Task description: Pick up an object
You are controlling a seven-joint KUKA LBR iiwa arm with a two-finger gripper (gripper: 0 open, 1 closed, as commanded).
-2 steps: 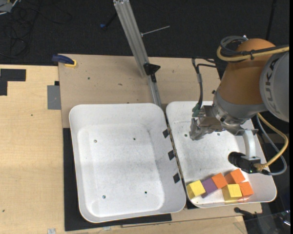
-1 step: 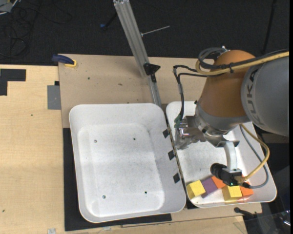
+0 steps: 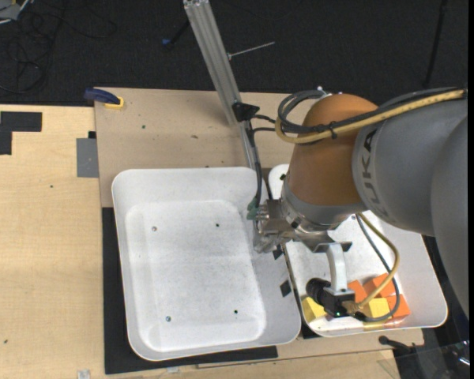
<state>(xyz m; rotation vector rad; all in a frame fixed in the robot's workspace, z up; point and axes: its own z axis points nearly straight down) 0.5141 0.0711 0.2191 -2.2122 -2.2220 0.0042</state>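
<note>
My gripper (image 3: 267,235) hangs over the strip where the two bins meet, at the left edge of the right bin (image 3: 426,310). The bulky grey arm with its orange band hides most of that bin. At its near end lie an orange object (image 3: 385,294) and yellow pieces (image 3: 314,311) beside it, below and to the right of the gripper. Nothing can be seen held at the gripper. A small black bit (image 3: 286,288) sits by the bin's left rim.
The left bin (image 3: 134,192) lies to the left of the gripper, its white floor marked by a few dark specks. A slanted aluminium rail (image 3: 217,61) rises behind the bins. A blue and yellow clamp (image 3: 104,97) sits at the bench's far left corner.
</note>
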